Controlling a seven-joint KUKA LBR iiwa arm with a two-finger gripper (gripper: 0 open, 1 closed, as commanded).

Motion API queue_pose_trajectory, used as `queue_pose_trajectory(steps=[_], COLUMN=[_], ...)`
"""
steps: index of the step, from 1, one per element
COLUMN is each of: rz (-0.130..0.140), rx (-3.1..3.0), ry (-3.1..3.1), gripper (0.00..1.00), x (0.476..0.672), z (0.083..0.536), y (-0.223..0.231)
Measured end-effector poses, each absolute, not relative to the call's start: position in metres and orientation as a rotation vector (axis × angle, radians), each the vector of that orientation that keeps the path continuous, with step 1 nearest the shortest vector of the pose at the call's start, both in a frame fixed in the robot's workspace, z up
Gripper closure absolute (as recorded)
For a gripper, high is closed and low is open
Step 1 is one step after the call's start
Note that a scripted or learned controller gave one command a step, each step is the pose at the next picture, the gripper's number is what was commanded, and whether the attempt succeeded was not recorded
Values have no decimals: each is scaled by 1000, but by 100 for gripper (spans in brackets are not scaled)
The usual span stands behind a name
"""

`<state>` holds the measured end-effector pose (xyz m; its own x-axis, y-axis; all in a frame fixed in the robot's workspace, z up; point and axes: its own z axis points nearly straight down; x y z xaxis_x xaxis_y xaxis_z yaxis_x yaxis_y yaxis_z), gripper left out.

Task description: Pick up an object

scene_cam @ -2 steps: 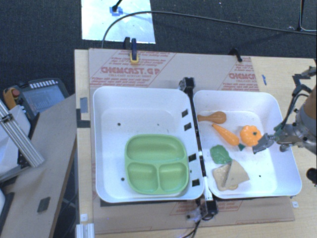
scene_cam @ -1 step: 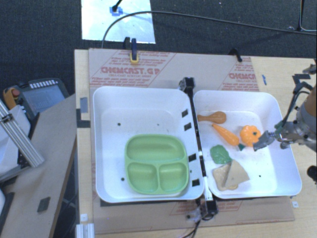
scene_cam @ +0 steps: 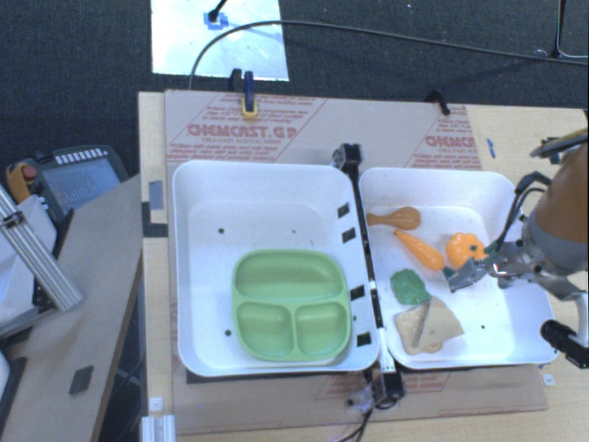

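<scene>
- From above, the bench holds two white bins side by side. The left bin (scene_cam: 212, 201) has a green tray (scene_cam: 292, 304) with three sections in it.
- The right bin (scene_cam: 497, 330) holds the toys: a tan pear shape (scene_cam: 396, 217), an orange carrot (scene_cam: 420, 250), a small orange pumpkin (scene_cam: 465, 247), a green lump (scene_cam: 409, 286) and a tan wedge (scene_cam: 427, 325).
- The gripper (scene_cam: 467, 274) comes in from the right and sits just below the pumpkin, close to the carrot's thick end.
- I cannot tell how wide the gripper is, and I see nothing held in it.
- The carrot lies flat. Its long side runs on a slant, from the upper left down to the lower right.
- I think the pumpkin or the carrot is the thing to grab.
- To grab the carrot well, the gripper should squeeze across its thin sides, near the middle, and not bump the pumpkin.
</scene>
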<state>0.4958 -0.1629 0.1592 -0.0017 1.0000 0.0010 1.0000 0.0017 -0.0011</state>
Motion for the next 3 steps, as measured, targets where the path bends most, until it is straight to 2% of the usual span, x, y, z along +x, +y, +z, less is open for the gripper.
queue_pose_trajectory(steps=[2,3], rz=[-5,-3], rx=[-2224,-2221], ry=[-2227,-2225], gripper=[0,100], x=[498,497], z=[85,95], y=[-166,-166])
